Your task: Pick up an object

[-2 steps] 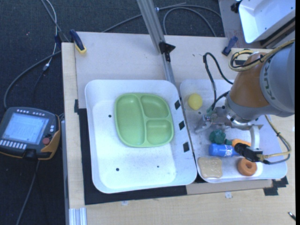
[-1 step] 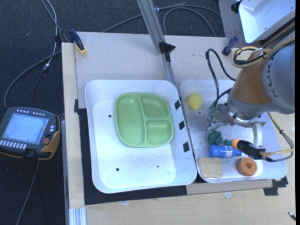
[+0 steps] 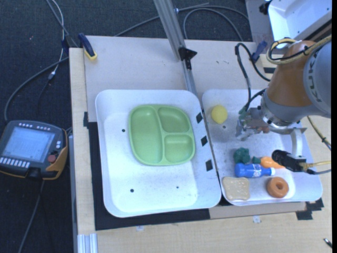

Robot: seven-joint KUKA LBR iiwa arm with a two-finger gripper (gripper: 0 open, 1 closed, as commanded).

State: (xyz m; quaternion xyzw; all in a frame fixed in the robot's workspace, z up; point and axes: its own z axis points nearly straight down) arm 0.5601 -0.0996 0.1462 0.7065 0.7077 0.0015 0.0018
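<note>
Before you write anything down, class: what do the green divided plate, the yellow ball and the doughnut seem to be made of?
Green divided plate: likely moulded plastic, matte to faintly glossy; even colour and rounded compartment ridges suggest it.
Yellow ball: probably plastic or rubber, dull finish; too small to be sure.
Doughnut: apparently a plastic toy food, with smooth orange-brown surface and slight shine.

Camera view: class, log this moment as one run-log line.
task: pick up an object | pincer: over right bin, holding nothing visible | nearest: yellow ball, green toy | left bin: green divided plate
</note>
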